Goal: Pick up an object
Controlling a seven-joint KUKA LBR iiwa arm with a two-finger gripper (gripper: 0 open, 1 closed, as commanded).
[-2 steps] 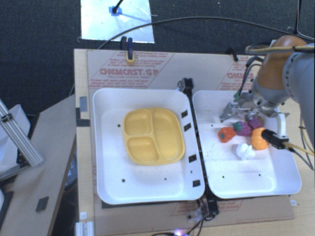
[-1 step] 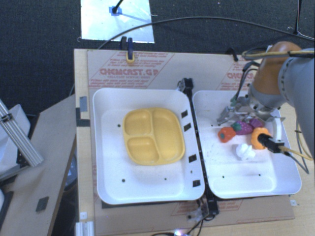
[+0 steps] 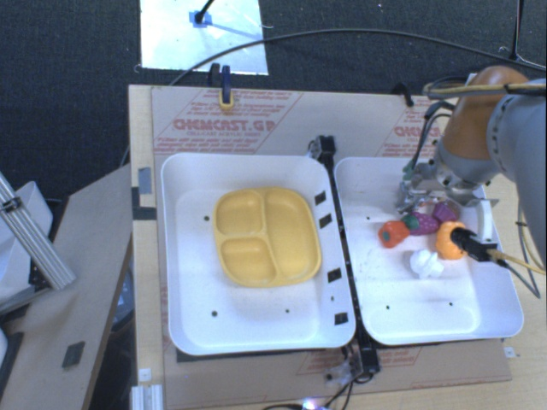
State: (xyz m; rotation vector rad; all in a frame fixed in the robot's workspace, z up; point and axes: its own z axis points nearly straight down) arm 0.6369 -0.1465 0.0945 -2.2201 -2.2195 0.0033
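Note:
In the right bin [image 3: 402, 314] lie a small orange-red toy with a green top [image 3: 393, 233], a purple toy [image 3: 434, 216], an orange round toy [image 3: 448, 239] and a white piece [image 3: 425, 264]. My gripper [image 3: 416, 196] hangs low over the upper part of this bin, just above and left of the purple toy. Its fingertips are dark and blurred against the toys.
The left bin [image 3: 188, 314] holds a yellow divided plate [image 3: 265, 236]. Black clips run along the seam between the two bins [image 3: 335, 246]. A thin cable [image 3: 513, 263] trails off the right bin's edge. A blue-and-yellow clamp [image 3: 225, 88] stands at the board's back edge.

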